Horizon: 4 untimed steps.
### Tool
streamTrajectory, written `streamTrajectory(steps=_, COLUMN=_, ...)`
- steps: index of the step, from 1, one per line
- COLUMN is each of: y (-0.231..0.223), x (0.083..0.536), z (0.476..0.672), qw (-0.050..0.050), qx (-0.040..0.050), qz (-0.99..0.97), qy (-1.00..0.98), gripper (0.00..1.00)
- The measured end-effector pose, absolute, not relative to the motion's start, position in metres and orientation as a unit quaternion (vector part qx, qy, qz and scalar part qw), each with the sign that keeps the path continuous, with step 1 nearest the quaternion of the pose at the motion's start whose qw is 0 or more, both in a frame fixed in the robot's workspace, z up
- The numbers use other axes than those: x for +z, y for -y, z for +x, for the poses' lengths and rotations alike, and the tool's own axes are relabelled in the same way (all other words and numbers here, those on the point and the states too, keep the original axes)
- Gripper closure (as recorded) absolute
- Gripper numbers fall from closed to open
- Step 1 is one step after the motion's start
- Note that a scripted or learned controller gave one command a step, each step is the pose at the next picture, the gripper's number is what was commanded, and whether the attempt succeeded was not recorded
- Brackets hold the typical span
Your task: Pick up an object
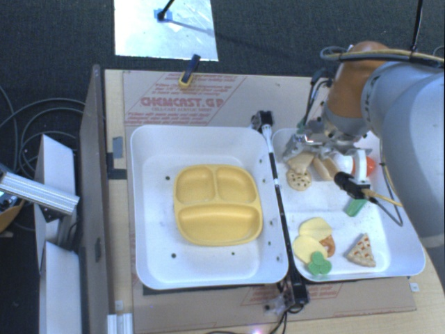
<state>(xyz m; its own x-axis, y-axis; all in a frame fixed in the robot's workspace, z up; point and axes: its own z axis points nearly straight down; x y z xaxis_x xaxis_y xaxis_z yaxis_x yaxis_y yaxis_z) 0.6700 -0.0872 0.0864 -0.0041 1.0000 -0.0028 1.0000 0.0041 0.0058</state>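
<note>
Toy food pieces sit in the right white bin (410, 256) — tan chocolate-chip cookie (299, 180), pizza slice (361, 250), yellow discs (313, 236), green block (355, 207). Grey-and-orange arm's gripper (314, 145) hangs low over the bin's far end, just above the cookie — grip state cannot be told. Yellow divided plastic tray (217, 204) lies in the left bin (149, 207).
</note>
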Motion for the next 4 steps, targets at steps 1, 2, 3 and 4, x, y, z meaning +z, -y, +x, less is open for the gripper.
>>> streamTrajectory(steps=1, y=0.0848, x=0.0862, z=0.6699, qw=0.003, qx=0.0008, qz=0.705, qy=-0.709, gripper=0.0)
streamTrajectory(steps=2, y=0.0877, x=0.0864, z=0.6699, qw=0.003, qx=0.001, qz=0.706, qy=-0.708, gripper=0.0)
streamTrajectory(steps=3, y=0.0856, x=0.0862, z=0.6699, qw=0.003, qx=0.0009, qz=0.706, qy=-0.709, gripper=0.0)
streamTrajectory(steps=4, y=0.0851, x=0.0862, z=0.6699, qw=0.003, qx=0.0008, qz=0.706, qy=-0.709, gripper=0.0)
